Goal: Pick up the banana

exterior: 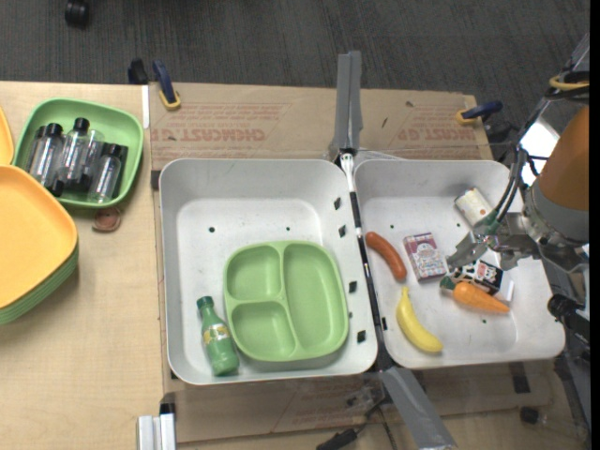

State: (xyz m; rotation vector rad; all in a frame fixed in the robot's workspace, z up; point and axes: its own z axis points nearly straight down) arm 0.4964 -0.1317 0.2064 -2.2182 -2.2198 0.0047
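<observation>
The banana (417, 324) is yellow and lies in the right bin (441, 181) near its front wall, left of centre, curving from upper left to lower right. My gripper (472, 249) hangs over the right side of the same bin, up and to the right of the banana and well apart from it. It is above a small black and white packet (488, 275) and an orange carrot (480, 297). Nothing is visibly held.
In the right bin there are also a reddish sausage (386, 255), a small card box (425, 256) and a white cylinder (472, 203). The left bin (187, 251) holds a green divided plate (286, 303) and a green bottle (217, 337). Orange plates (28, 247) and a tray of bottles (80, 153) sit far left.
</observation>
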